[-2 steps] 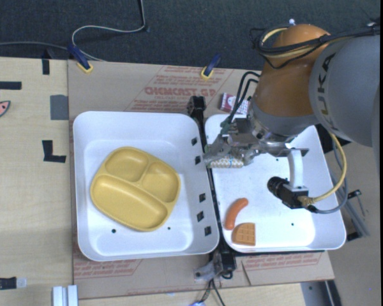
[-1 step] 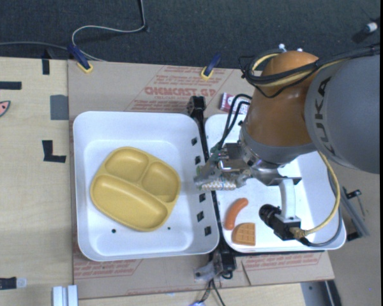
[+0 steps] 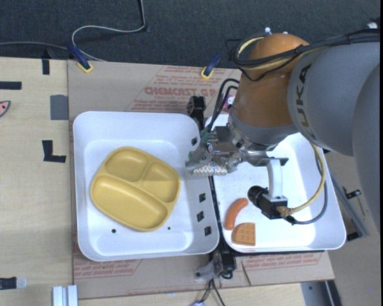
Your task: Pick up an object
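The arm [image 3: 287,88] enters from 3 o'clock and covers the upper part of the right bin [image 3: 332,231]. Its gripper [image 3: 210,164] sits over the divide between the two bins, at about the centre of the view. Whether the gripper is open, closed or holding anything cannot be determined; that part is too small and cluttered to read.

Left bin [image 3: 89,126]: one yellow divided tray [image 3: 135,188] lies flat, tilted diagonally, at 9 o'clock from the gripper and just apart from it.

Right bin: an orange sausage-shaped piece [image 3: 235,213] lies at 5 o'clock from the gripper. A waffle-patterned orange wedge [image 3: 245,234] lies just beside it at its 6 o'clock, near the bin's lower rim. A black fitting [image 3: 267,202] on a yellow cable [image 3: 311,203] hangs just beside the sausage-shaped piece at 3 o'clock.
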{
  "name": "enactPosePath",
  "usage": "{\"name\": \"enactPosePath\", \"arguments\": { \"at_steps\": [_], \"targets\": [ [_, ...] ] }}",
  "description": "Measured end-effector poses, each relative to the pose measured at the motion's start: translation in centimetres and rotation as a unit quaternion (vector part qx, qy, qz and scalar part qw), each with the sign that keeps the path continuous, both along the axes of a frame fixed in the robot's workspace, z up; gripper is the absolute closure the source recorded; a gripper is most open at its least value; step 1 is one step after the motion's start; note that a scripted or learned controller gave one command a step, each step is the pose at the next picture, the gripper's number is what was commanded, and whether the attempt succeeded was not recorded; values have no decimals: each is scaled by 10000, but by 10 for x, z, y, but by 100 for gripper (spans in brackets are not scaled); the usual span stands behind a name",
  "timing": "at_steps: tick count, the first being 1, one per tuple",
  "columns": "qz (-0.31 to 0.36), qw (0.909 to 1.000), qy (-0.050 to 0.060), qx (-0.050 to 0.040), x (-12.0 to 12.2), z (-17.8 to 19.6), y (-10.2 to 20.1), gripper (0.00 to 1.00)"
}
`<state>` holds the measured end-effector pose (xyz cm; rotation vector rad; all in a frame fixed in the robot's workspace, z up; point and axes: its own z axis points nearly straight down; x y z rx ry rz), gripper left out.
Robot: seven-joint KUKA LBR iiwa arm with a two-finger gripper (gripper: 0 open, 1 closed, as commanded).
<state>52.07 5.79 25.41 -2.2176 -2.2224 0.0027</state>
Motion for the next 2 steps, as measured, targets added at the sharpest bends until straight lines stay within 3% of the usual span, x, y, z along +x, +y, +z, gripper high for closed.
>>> {"name": "enactPosePath", "arguments": {
  "at_steps": [1, 2],
  "targets": [
    [-5, 10000, -5, -5, 1, 4, -35, 100],
    [6, 10000, -10, 3, -37, 8, 24, 100]
  ]
}}
